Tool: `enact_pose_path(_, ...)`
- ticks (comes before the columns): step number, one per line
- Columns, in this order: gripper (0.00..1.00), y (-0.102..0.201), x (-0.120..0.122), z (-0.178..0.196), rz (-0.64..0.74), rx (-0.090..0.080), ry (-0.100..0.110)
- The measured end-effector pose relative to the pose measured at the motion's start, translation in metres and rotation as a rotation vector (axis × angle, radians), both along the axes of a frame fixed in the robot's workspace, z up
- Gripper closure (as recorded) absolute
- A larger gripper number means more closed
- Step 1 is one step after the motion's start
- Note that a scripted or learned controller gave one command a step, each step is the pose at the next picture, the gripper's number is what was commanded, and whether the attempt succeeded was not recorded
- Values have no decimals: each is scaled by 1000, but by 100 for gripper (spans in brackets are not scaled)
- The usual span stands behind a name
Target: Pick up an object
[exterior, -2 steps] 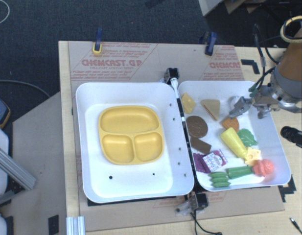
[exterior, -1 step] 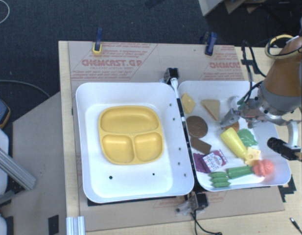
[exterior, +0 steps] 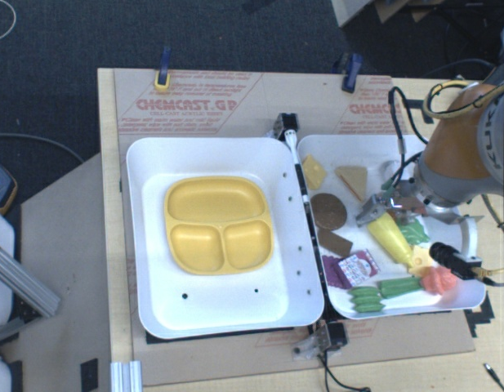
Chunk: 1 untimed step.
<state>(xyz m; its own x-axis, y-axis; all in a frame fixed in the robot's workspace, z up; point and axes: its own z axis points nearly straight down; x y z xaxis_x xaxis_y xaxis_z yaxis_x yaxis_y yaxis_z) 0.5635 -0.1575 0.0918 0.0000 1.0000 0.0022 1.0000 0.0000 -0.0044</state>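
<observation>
Yellow cone (exterior: 391, 237) lies right of centre in the right bin (exterior: 343, 305), just beneath the gripper (exterior: 385, 206), grip undeterminable; best descend straight, straddling its narrow width, clear of green piece (exterior: 413, 232).

The arm (exterior: 472, 149) comes in from the right side of the camera view, a thick grey body with a broad orange band (exterior: 452, 145) wrapped above the wrist. It bends downward and leftward, so the wrist (exterior: 435, 194) points toward the lower left. Black and yellow cables (exterior: 415, 109) loop along the top of the band and trail down its left side. Below the wrist sits the metal end effector (exterior: 382, 208), hanging low and angled to the left. Its tips are too small and cluttered to read clearly.
</observation>
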Motion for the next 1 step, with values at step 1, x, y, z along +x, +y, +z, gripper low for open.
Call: enact_pose_path(1, 100, -1, 1, 12, -1, -2, -5)
